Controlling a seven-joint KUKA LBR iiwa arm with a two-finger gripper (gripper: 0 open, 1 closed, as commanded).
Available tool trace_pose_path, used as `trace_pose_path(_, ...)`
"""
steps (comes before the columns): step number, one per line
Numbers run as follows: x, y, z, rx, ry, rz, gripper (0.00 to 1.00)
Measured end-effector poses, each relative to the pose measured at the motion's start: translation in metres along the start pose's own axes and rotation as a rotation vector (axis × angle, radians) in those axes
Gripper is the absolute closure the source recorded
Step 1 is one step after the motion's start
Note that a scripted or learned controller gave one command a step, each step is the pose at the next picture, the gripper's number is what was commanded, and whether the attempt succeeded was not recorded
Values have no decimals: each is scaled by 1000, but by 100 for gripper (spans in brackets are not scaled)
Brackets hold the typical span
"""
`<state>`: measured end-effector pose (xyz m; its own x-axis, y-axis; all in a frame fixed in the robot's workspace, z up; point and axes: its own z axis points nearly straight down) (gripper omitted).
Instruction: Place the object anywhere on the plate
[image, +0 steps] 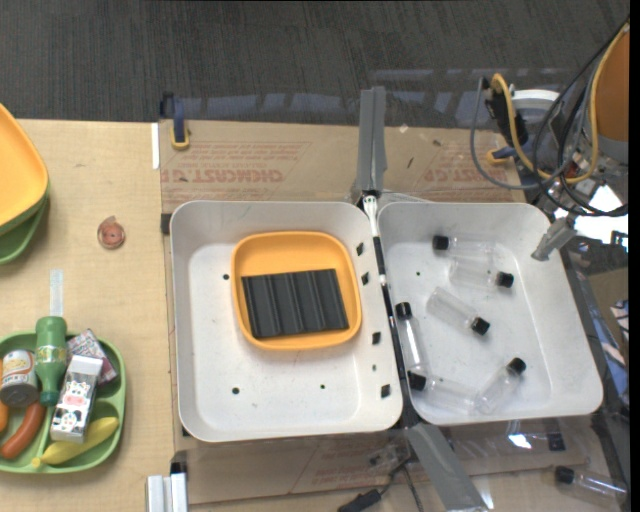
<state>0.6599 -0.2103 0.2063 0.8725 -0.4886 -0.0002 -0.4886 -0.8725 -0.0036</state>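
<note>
Bench (100, 180): wood top, with a cardboard sheet (260, 165) under two white bins.

Left bin (200, 400): holds the orange plate (295, 248), in the upper middle of the bin. A dark grey ribbed pad (295, 303) lies flat on the plate and covers most of its floor.

Right bin (560, 400): holds about six clear vials with black caps, all lying down and scattered.
- One vial (463, 310) is near the bin's centre.
- Two are up top, side by side.
- One lies along the left wall.
- Two are in the lower part.

Arm (610, 90): comes in from the upper right, orange band at the frame edge, with cables bunched beside it.

Gripper (552, 240): at the right bin's upper right corner, over the rim area. Can't tell whether it's wide or narrow, as the view is too small and cluttered there.

Vials vs gripper:
- The nearest vial (485, 272) lies left of the gripper and slightly lower, near it but apart.
- The other vials are further left and down.
- The plate is well apart, across the divider between the bins.

Left edge of the bench:
- An orange bowl (20, 170).
- A green tray (110, 440) of toy food.
- A small pink piece (111, 234).
</note>
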Motion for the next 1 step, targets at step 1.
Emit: trace_pose_path(1, 4, 6, 11, 1, 1, -231, 0)
